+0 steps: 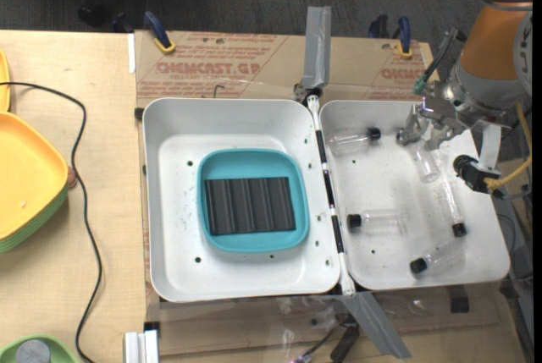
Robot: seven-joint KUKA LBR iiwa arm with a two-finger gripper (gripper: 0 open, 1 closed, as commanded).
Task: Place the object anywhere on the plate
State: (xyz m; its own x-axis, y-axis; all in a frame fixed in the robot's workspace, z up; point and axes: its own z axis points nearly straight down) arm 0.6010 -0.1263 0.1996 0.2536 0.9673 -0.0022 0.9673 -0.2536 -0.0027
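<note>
Nearest you, along the lower edge of the right bin (398,272), a clear vial with a black cap (434,258) lies on its side. From there, take things by size: the left bin (169,209) holds the teal plate (251,202), its dark ribbed centre facing up. In the right bin, the arm (495,40) reaches in at the upper right corner, and the gripper (423,129) sits low over the bin's back right area. Whether its fingers are open or shut cannot be told from this angle. A clear vial (428,164) lies just below the gripper, nearly touching it. More vials are scattered around: one left of the gripper near the back (354,138), one down the right side (449,207), one mid-bin (378,222).
</note>
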